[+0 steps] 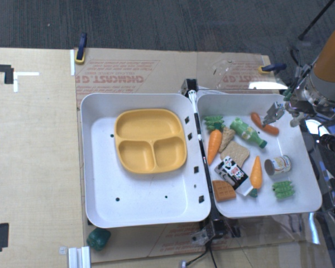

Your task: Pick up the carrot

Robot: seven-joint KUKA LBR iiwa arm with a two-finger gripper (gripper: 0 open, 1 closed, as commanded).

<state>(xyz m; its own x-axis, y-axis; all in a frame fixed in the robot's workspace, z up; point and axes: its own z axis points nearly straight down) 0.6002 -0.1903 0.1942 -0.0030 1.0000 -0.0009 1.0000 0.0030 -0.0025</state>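
Observation:
Two orange carrots lie in the right bin (310, 166). One carrot (214, 144) rests near the bin's left wall, its green top toward the back. A shorter carrot (256, 172) lies near the middle, its green top pointing to the front. My gripper (285, 116) hovers over the bin's back right part, just right of a red sausage (264, 123). Its fingers stand open with nothing between them. It is well apart from both carrots.
Around the carrots lie a green bottle (248, 132), a bread slice (235, 152), a small carton (233, 173), a waffle piece (224, 191), a tin can (278, 164) and green pods (283, 190). The left bin (95, 172) holds a yellow divided plate (151, 139).

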